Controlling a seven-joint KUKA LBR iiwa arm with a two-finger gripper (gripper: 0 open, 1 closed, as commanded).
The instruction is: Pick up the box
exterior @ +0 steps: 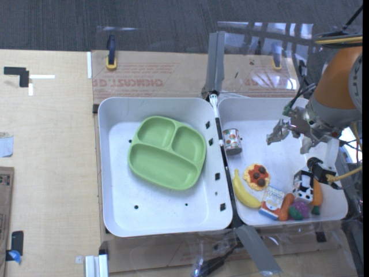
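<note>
- Over the right bin [253,111], toward its right wall, hangs the gripper [291,136]; its two fingers are spread apart with nothing between them, one fingertip [273,137] reaching toward the middle of the bin and the other on the far side near the arm.
- Above the gripper sits the grey arm [337,79] with its orange band, coming in from the right edge.
- Down in the near part of the right bin lies the box [271,202], a small carton with blue, white and orange print, flat on the bin floor; it is well apart from the gripper and lower in the view.
- Beside the box on the left lies a banana [245,191], touching or nearly touching it; just above them sits a small pizza toy [256,176].
- Right of the box lie a carrot [286,206] and a purple-and-green toy [298,209]; a black-and-white cow toy [304,183] stands near the right wall with an orange piece [317,194] beside it.
- Near the divider between the bins stands a small can [232,141], upright or nearly so.
- Left of the divider, the left bin [115,201] carries a green divided plate [167,153], set at a tilt to the bin walls.
</note>
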